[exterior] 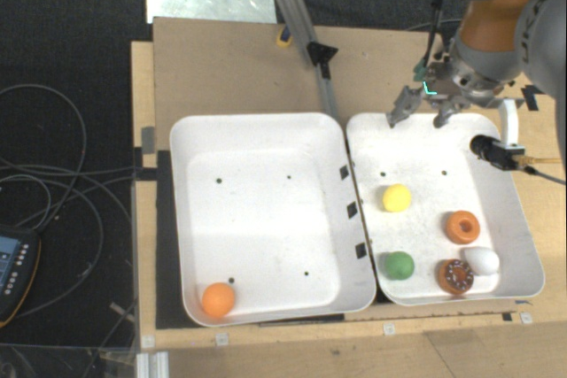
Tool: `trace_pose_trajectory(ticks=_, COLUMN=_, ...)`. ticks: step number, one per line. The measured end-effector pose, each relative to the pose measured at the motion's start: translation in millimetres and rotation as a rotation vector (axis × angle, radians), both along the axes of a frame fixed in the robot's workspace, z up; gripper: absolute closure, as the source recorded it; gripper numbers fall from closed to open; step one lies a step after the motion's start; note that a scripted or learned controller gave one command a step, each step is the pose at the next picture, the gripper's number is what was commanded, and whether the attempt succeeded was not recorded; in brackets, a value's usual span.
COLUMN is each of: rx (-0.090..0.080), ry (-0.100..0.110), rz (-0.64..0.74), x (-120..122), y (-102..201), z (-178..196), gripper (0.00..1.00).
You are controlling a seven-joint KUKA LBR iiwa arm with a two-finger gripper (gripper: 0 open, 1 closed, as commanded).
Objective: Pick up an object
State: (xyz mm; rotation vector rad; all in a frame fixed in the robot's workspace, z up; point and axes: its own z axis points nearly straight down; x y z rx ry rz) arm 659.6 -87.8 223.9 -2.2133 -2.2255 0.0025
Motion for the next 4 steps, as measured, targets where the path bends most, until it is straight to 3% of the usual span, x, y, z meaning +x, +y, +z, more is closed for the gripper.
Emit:
trace_pose_trajectory(ticks=1, rx=-0.001, ry=-0.004, rz=0.001, x=1, y=0, z=3, gripper=0.00)
trace_pose_trajectory(ticks=3, rx=-0.001, ry=0.001, rz=-0.002, x=8, y=3, z=-119, gripper=0.00)
trace_pose_trajectory(ticks=4, rx=-0.001, ry=-0.003, rz=-0.001, x=9, y=4, z=-133, gripper=0.00)
